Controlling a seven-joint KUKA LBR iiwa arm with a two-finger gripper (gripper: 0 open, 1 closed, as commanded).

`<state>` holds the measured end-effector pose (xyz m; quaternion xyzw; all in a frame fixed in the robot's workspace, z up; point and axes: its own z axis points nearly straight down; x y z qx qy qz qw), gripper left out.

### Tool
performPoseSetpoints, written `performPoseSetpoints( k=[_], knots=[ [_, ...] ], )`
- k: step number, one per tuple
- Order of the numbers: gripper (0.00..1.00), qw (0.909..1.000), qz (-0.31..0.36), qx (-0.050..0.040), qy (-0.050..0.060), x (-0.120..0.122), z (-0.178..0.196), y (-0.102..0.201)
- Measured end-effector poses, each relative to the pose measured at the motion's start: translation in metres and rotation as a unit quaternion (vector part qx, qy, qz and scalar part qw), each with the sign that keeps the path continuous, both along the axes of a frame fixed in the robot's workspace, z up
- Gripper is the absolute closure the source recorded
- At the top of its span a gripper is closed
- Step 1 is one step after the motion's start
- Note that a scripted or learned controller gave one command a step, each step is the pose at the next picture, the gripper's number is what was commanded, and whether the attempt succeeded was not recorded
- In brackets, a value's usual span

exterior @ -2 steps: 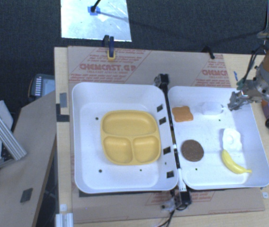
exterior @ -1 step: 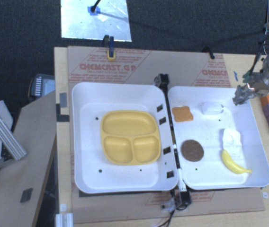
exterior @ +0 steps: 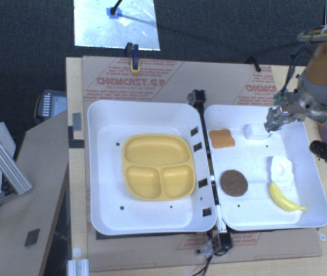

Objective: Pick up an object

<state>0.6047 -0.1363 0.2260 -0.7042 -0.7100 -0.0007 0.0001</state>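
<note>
The right bin (exterior: 313, 171) holds an orange toast slice (exterior: 221, 138), a round brown patty (exterior: 233, 183), a white fried-egg piece (exterior: 281, 170), a yellow banana (exterior: 284, 199) and a small white block (exterior: 256, 132) near the back. My gripper (exterior: 275, 120) hangs over the back right part of that bin, just to the right of the white block. The arm's grey wrist and orange band rise behind it at the right.
The left bin (exterior: 103, 125) carries a yellow three-compartment tray (exterior: 156, 165). Black clips (exterior: 197, 98) run along the seam between the bins. A shiny metal sheet (exterior: 116, 16) lies beyond the bench, and grey rails (exterior: 2, 160) stand at the left.
</note>
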Motion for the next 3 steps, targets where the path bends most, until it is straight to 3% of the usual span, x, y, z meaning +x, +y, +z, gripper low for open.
performPoseSetpoints(
  k=[2, 3],
  knots=[
    [1.00, 1.0000, 0.001, 0.0002, 0.000, -0.003, -0.001, 0.092],
    [1.00, 1.0000, 0.002, 0.0010, 0.000, -0.015, 0.005, 0.155]
  ],
)
